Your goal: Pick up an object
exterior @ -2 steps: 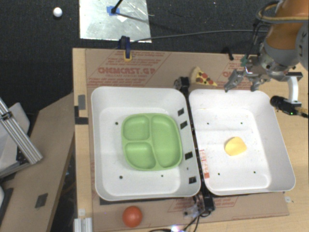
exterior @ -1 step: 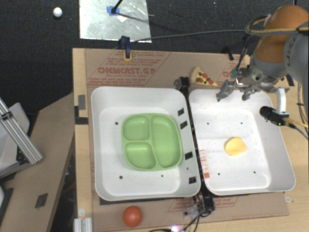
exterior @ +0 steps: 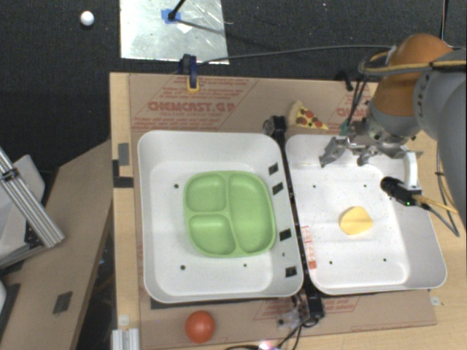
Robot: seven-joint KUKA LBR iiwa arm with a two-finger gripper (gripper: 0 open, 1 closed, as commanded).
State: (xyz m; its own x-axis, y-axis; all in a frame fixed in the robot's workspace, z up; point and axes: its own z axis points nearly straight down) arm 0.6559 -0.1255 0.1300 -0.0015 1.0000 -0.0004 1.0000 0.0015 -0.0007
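The arm (exterior: 408,79) bends down from the right — gripper (exterior: 349,152) spread, unladen, over the right bin (exterior: 423,268).

Bright, even overhead light, soft shadows, mild glare on the foil sheet (exterior: 174,20).

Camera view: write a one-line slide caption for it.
Gripper poised over the right bin's far edge, yellow piece lying loose below; green divided tray in the left bin.

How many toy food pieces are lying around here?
3: a yellow piece inside the right bin, a pizza slice on the bench just behind that bin, and an orange-red ball in front of the left bin.
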